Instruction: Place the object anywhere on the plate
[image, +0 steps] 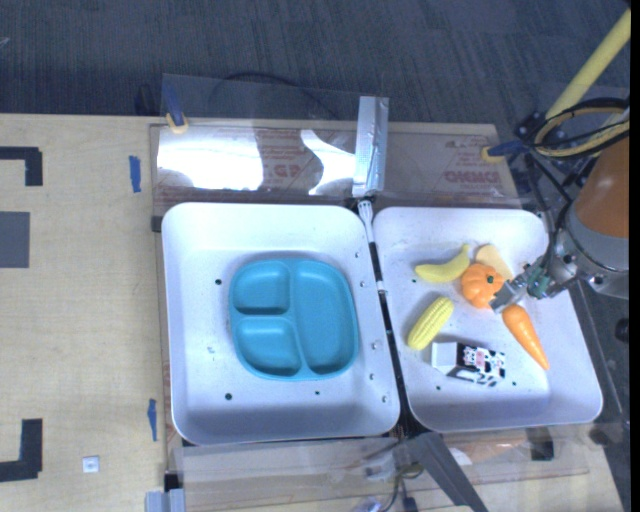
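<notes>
- Your gripper (522, 288) is low in the right bin (580, 400), near its right edge, with the fingertips reaching toward the small orange fruit (480, 285) and the top end of the carrot (525, 335). From this angle you cannot tell how wide the fingers stand, and nothing can be seen held between them.
- The left bin (190, 390) carries the blue divided plate (295, 317), which sits about at its centre with all three compartments bare.
- You are at the picking step, by my reading: nothing has reached the plate yet, so the task is in its early part.
- The carrot lies slantwise along the right bin's right side, its tip pointing at the near right corner; its thick end is just beside the fingertips.
- The yellow corn cob (430, 321) rests near the bin's left edge, and the banana (444, 267) lies above it toward the far edge.
- The orange fruit touches, or nearly touches, a tan piece (494, 259) behind it; the crowding is what could spoil a clean grasp.
- A small black-and-white toy (470, 361) sits toward the near edge.
- Next you need a secure close on one item, a lift clear of the bin wall, then a carry leftward over the divider to the plate.
</notes>
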